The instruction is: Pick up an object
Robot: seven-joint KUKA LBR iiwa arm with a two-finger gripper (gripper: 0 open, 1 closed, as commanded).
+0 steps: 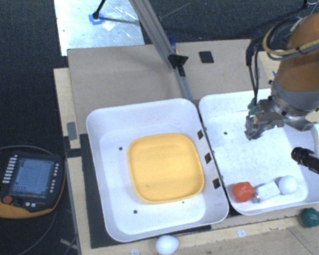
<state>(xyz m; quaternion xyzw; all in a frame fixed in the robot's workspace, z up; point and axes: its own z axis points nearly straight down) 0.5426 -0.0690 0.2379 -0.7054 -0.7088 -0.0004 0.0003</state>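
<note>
My gripper (254, 130) hangs over the upper middle of the right bin (226, 110), and I cannot make out how it stands. Along that bin's near edge lie a red-orange lump (242, 191), a white block (267, 190) and a white ball (287, 184), side by side. They sit well below the gripper, apart from it. A yellow square plate (165, 166) lies flat in the middle of the left bin (108, 159).
A white egg-shaped thing (167, 244) and a dark green ball (310, 217) rest on the bench in front of the bins. A black part (307, 159) juts over the right bin's right side. A teach pendant (26, 182) lies on the floor at left.
</note>
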